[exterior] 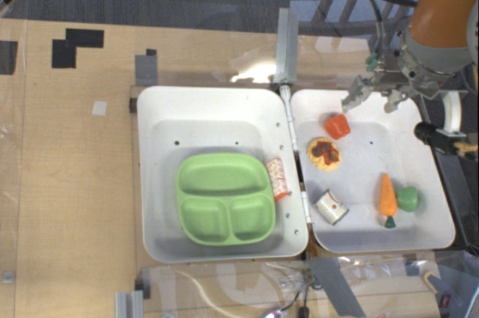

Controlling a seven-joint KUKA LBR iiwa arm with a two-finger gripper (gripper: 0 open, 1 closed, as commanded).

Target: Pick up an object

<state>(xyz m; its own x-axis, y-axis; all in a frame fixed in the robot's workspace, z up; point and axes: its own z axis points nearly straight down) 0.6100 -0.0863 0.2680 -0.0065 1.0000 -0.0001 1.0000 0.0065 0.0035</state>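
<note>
The gripper [372, 93] hovers over the far edge of the right bin [441, 234], its jaws spread apart with nothing between them. The nearest thing is the red block [337, 125], which lies just nearward and a little to the left of the jaws, on the bin floor near the far left corner. Just beyond that sits the pizza toy [325, 153]. The carrot [386, 196], its long axis running far-to-near, lies well apart toward the near right corner, so the block seems the likelier pick.
</note>
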